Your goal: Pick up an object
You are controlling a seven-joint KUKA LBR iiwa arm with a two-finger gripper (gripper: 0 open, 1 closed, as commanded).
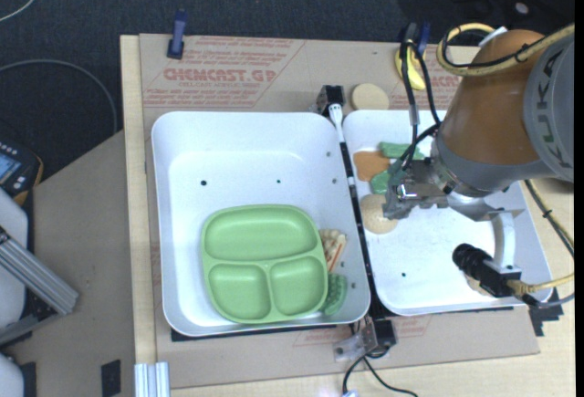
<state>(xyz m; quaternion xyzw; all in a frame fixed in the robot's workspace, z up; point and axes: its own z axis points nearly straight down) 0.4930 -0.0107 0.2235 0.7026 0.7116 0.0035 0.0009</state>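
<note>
Several small objects (372, 164) lie clustered at right bin's (438, 290) left wall, under the jaws (399, 190). Jaw opening cannot be told; possibly nothing held. Risk: crowding against the wall blocks a clean grasp.

Grey KUKA arm (538, 126) — broad orange band, black lettering, yellow and black cables, metallic wrist parts

Green tray (265, 263) crowds left bin (182, 167) (upper half open).
</note>
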